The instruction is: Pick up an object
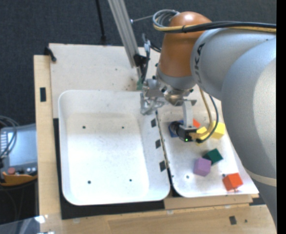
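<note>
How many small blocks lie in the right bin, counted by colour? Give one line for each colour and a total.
Yellow block: 1
Green block: 1
Purple block: 1
Orange block: 1
Total: 4 blocks that show whole in the right bin. A small orange patch beside the arm may be a fifth; too little shows to tell.

The big grey arm (240, 77) covers the far part of the right white bin (181, 179) and runs off the right edge. A small orange block (196, 123) peeks out behind its cables.
</note>
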Tool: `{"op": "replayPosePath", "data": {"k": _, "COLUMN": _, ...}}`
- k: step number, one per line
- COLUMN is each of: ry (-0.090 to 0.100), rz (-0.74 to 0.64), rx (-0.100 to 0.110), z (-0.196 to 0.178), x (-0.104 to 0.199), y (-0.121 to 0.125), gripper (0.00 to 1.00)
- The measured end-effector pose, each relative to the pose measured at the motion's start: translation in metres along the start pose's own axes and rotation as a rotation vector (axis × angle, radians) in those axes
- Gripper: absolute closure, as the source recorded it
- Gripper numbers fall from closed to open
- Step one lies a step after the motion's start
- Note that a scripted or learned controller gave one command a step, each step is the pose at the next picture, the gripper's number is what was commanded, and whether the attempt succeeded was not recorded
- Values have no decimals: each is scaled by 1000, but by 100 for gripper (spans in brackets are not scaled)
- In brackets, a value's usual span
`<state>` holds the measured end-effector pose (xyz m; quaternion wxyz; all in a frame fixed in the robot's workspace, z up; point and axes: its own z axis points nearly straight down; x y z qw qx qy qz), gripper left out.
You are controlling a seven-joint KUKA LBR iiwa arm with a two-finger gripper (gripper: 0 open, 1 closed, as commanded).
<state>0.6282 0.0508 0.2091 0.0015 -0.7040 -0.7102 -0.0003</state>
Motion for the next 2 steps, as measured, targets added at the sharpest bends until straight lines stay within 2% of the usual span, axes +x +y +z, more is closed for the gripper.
{"op": "replayPosePath", "data": {"k": 1, "ry": -1, "rz": 1, "rx": -4, "z": -14, "x": 40, "y": -10, "gripper": 100}}
{"op": "replayPosePath", "data": {"k": 2, "ry": -2, "rz": 7, "rx": -3, "z": -13, "x": 37, "y": -10, "gripper": 0}}
